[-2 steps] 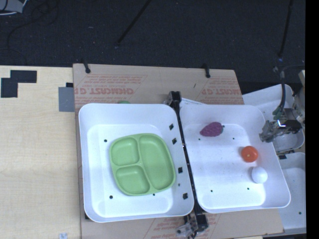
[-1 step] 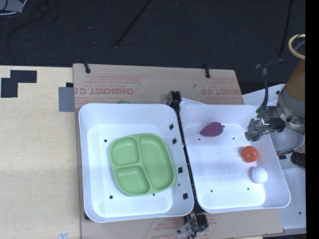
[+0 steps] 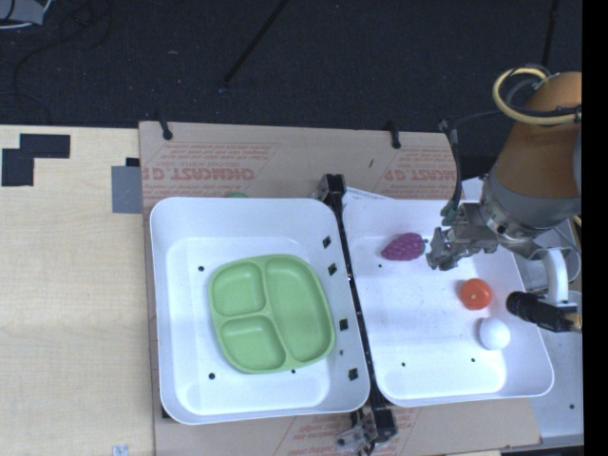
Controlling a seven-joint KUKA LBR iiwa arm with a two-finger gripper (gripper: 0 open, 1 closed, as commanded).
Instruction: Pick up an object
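Three small things lie in the right bin [image 3: 446, 369]: a purple bunch of grapes [image 3: 403, 247] near its far left, a red-orange tomato [image 3: 476, 294] to the right, and a white egg-like ball [image 3: 494, 333] by the right wall. My gripper [image 3: 442, 255] hangs over the bin's far part, just right of the grapes and up-left of the tomato. I see nothing held in it.
The left bin [image 3: 180, 369] holds a green divided plate [image 3: 271, 313] in its middle. A black divider [image 3: 347, 293] runs between the two bins. The arm's grey and orange body [image 3: 537, 160] comes in over the right bin's far right corner.
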